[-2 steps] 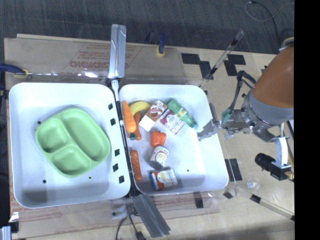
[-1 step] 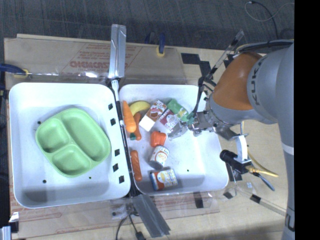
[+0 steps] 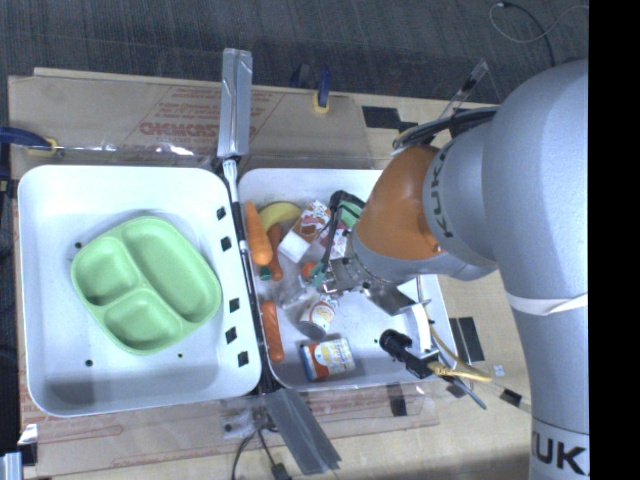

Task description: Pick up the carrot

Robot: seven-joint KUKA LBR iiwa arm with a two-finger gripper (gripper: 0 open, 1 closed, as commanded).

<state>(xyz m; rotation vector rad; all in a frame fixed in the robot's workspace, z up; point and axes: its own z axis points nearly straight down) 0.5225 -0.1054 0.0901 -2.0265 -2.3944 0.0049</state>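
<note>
The carrot (image 3: 257, 234) is a long orange piece lying along the left wall of the right bin (image 3: 300, 380), near its far end. My gripper (image 3: 323, 271) is low in the middle of that bin among the clutter, a short way right of the carrot and apart from it. The grey arm with its orange band (image 3: 400, 218) covers the right half of the bin.
A yellow banana (image 3: 281, 212) lies just right of the carrot's far end. An orange-red stick-shaped item (image 3: 271, 332) and a small can (image 3: 328, 357) lie near the front of the right bin. The left bin (image 3: 40, 268) holds a green divided plate (image 3: 146, 283).
</note>
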